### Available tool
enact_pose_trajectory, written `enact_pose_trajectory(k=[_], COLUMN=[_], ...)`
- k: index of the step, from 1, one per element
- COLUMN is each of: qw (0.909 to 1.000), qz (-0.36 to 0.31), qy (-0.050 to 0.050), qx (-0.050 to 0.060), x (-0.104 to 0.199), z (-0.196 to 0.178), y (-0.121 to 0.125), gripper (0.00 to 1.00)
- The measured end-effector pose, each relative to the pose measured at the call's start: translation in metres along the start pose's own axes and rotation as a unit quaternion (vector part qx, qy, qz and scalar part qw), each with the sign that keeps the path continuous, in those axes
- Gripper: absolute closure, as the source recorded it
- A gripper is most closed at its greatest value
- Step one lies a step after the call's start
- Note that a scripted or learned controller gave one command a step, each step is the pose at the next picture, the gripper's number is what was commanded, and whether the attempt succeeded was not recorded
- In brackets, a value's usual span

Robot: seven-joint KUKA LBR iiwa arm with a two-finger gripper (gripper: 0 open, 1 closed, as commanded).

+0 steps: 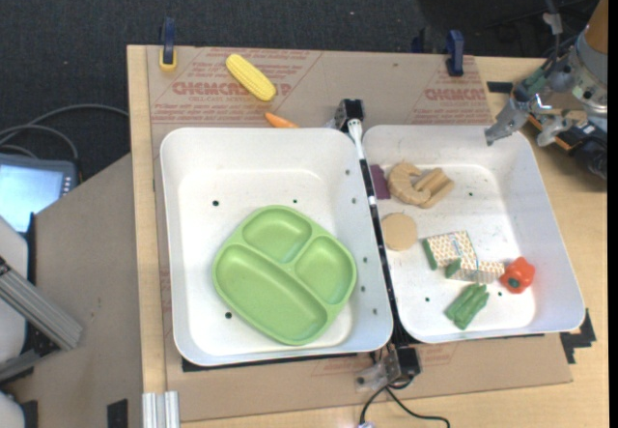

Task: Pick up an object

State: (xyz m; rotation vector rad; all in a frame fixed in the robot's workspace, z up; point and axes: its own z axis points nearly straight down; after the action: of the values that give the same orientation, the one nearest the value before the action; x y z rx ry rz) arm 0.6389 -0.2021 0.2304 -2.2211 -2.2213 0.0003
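The right bin (546, 223) holds a tan pretzel-shaped piece (417, 183), a round tan disc (398, 230), a patterned block (459, 254), a green piece (467, 305), a red-orange pepper (519, 274) and a small purple item (379, 183). My gripper (526, 127) hangs over the bin's far right corner, well away from all of these. It is open, with nothing between its fingers (498, 129).
A green divided plate (284, 271) lies in the left bin (193, 175). A yellow corn cob (250, 76) and an orange carrot (281, 121) rest on the cardboard behind the left bin. Blue clamps (454, 51) stand at the board's back edge.
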Motion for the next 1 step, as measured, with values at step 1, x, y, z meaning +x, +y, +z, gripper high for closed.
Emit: enact_pose_trajectory(k=[1], qw=[1.0000], qz=[-0.001], qy=[0.003], qx=[0.006], x=[0.0438], z=[0.1133], y=[-0.0236], gripper=[0.00])
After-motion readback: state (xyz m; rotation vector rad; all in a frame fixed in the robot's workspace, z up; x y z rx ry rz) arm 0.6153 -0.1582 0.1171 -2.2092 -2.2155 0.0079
